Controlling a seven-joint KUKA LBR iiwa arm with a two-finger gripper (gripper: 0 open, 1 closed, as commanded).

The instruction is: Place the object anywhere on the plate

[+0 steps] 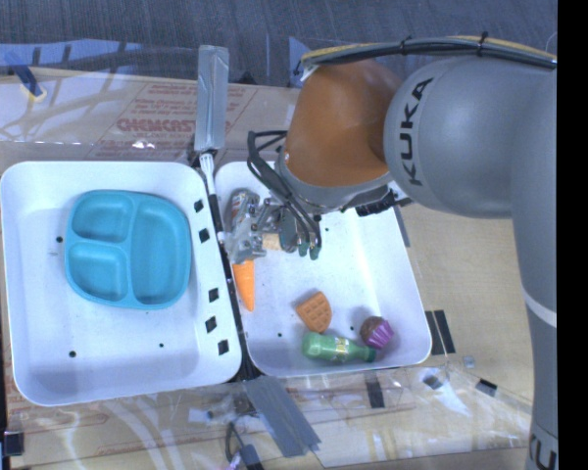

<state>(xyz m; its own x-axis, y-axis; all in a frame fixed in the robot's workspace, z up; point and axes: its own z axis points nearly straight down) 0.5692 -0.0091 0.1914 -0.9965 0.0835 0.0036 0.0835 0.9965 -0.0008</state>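
Observation:
A blue three-compartment plate lies in the left bin. My gripper hangs over the left side of the right bin, close to the divider between the bins. Just below it lies an orange toy carrot, its top end touching or hidden under the gripper. Further right in the same bin lie an orange waffle-like piece, a green bottle and a purple round toy.
The arm's orange band and grey wrist cover the upper part of the right bin. Cardboard and a grey bracket sit behind the bins. Black clips line the divider between the bins.

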